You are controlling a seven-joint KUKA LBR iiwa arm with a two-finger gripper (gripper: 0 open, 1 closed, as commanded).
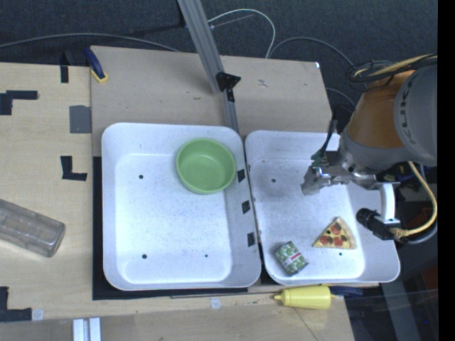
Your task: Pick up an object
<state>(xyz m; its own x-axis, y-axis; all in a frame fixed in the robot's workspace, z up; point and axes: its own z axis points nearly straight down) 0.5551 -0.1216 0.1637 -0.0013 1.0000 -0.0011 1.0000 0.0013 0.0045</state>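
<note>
Yellow bottle (307, 298) at bench front. Gripper (311, 184) over right bin (284, 155), finger state unclear; should drop onto pizza-slice toy (335, 234), clear of green packet (291, 257).

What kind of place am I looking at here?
Probably a robotics lab bench for pick-up trials: two white bins side by side, toy items like a pizza slice and a green bowl, and loose cables.

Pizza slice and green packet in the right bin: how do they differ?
The pizza slice is a triangle, yellow with red spots; the green packet is blocky, green with white marks. The pizza slice lies nearer the arm's side, the green packet nearer the bin's front edge. Both lie untouched.
</note>
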